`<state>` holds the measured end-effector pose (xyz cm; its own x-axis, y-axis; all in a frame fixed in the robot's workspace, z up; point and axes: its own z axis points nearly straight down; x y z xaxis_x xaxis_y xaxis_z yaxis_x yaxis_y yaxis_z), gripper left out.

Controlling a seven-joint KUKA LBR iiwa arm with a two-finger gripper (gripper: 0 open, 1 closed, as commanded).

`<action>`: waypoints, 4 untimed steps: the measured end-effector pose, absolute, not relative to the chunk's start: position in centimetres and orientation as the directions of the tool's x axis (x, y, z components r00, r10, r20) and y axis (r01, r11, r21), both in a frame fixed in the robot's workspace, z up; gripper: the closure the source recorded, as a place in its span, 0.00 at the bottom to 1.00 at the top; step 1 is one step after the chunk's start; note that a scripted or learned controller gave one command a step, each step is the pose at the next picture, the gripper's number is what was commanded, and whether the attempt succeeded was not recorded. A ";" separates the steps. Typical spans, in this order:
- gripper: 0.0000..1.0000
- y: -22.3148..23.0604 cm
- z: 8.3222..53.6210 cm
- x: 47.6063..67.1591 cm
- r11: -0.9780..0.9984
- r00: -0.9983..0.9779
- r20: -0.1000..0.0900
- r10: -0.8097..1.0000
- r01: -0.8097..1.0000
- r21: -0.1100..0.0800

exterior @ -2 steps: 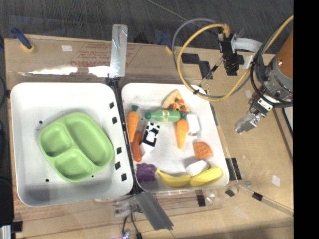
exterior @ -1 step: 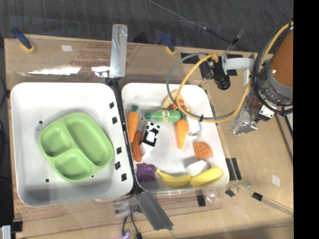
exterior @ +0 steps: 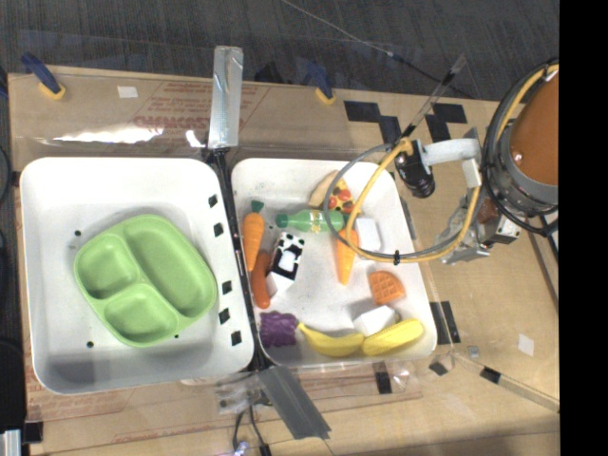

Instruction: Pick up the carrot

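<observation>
A grey robot arm (exterior: 521, 174) with an orange band hangs over the surface (exterior: 503, 340) just outside the right bin (exterior: 249, 174), its gripper (exterior: 467, 237) beyond the bin's right wall and well apart from the toys inside; whether the gripper is wide or narrow cannot be told from this angle. The carrot (exterior: 253, 239) lies along the bin's left wall, green top toward the far side, with a reddish piece (exterior: 261, 290) touching its lower end. Just beside it sits a black-and-white toy (exterior: 288, 255), and a green bottle (exterior: 313, 220) lies crosswise above that. A second orange cone (exterior: 344, 257) points down near the bin's middle, close to an orange waffle-like piece (exterior: 387, 285). Purple grapes (exterior: 278, 328), two yellow bananas (exterior: 334, 341) and a white block (exterior: 374, 319) line the near wall. In the left bin (exterior: 43, 255), a green divided plate (exterior: 142, 278) rests alone.
</observation>
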<state>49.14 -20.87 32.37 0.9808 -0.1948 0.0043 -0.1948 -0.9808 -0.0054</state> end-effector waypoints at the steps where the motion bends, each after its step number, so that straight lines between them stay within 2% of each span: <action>1: 1.00 -20.8 44.7 51.8 -0.981 0.981 0.011 -0.193 -0.193 -0.004; 2: 1.00 -20.9 32.7 54.4 -0.981 0.981 -0.008 -0.193 -0.193 -0.008; 3: 1.00 -21.0 30.7 49.2 -0.980 0.980 -0.004 -0.197 -0.197 -0.006; 4: 1.00 -20.8 29.0 53.8 -0.979 0.979 -0.003 -0.204 -0.204 -0.005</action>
<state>53.81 -20.82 29.00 0.9789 -0.2041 -0.0035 -0.2041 -0.9789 -0.0052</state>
